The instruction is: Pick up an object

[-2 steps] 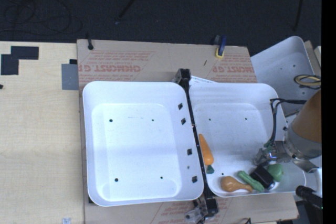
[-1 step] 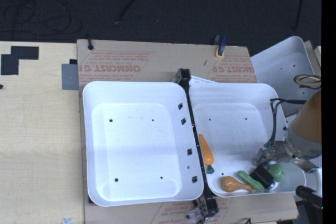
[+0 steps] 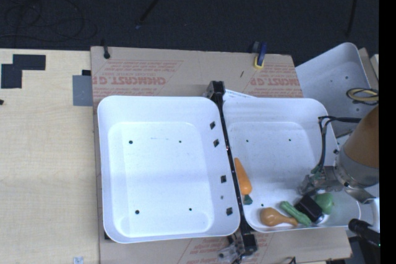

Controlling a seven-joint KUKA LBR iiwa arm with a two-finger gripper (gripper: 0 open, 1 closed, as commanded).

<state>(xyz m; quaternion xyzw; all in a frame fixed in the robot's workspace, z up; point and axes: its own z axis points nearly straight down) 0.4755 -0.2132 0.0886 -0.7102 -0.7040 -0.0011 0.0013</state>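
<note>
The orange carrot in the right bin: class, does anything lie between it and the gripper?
Yes. The gripper is low by the right bin's right wall; the orange carrot lies by the divider. Nearer the gripper lie a green piece, a black block and a tan pear-shaped toy.

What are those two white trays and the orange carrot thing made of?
The bins look like smooth moulded plastic, going by the soft sheen and rounded corners. The carrot in the right bin looks like toy plastic or rubber, being evenly orange and slightly glossy; I can't tell which.
</note>
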